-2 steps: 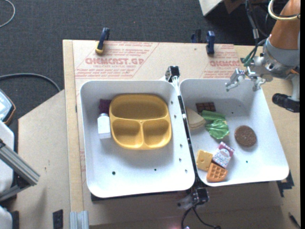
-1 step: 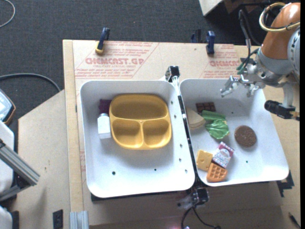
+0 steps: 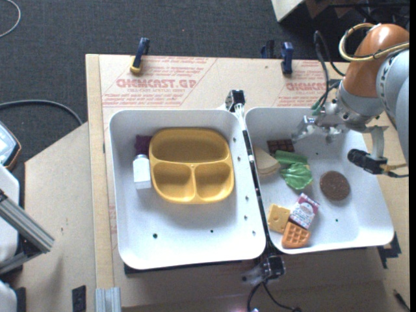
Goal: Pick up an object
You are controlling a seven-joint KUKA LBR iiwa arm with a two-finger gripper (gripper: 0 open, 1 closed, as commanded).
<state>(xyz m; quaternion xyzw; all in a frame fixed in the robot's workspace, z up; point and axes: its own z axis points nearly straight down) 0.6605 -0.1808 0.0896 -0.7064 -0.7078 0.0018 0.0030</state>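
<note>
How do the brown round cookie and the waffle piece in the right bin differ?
The brown round cookie is dark brown; the waffle piece is orange. The cookie is a disc, the waffle roughly square with a grid pattern. The cookie lies apart from other items; the waffle sits against a small red-and-white packet near the front edge. Both lie flat in the right bin.

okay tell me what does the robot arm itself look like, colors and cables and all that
The arm is grey with a rounded orange band above the wrist. Yellow and dark cables loop beside it. Its pincer is small, metallic silver-grey, and a black cylindrical part sticks out below.
</note>
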